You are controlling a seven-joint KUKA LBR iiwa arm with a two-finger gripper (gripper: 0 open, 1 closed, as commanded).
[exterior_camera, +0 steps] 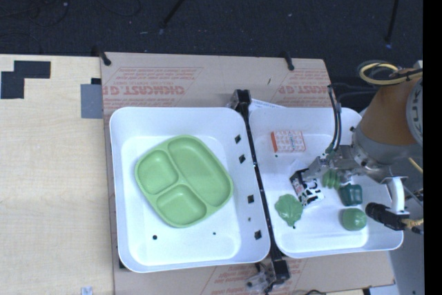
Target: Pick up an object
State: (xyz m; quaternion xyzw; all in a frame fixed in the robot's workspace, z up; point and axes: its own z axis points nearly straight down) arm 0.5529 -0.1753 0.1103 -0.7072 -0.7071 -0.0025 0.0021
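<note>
Camera view: claw [312,184], grip state unclear, hovers by a crumpled green object [288,208] in the right bin [324,249].

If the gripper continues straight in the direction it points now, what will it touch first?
Probably the small black-and-white object just below the gripper, in the right white bin; the crumpled green object lies further along. Depth is unclear.
</note>
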